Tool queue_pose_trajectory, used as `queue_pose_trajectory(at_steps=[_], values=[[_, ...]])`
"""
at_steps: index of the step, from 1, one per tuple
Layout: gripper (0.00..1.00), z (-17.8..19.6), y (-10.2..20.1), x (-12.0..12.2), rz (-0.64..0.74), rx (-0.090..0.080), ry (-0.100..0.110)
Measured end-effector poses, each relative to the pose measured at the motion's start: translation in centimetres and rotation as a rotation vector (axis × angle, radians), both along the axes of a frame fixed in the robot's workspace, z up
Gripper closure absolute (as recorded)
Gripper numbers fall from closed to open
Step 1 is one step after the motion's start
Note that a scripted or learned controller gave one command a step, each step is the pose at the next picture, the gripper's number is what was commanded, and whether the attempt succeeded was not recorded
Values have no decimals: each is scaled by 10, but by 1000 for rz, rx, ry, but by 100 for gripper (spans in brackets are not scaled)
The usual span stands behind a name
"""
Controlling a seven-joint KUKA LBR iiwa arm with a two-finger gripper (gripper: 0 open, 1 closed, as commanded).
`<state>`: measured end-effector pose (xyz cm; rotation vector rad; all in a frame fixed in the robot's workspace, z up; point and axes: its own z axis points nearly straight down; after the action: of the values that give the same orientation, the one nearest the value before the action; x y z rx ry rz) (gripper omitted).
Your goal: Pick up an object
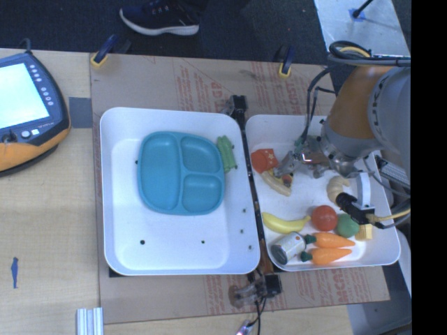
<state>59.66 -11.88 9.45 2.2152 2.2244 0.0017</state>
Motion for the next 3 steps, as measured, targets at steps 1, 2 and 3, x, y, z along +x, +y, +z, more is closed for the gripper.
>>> queue_pose_trajectory(at_steps=[1,2,3], values=[[0,-1,18,59,-1,2,5],[100,11,18,60,3,2,5],[0,11,18,60,4,2,5]])
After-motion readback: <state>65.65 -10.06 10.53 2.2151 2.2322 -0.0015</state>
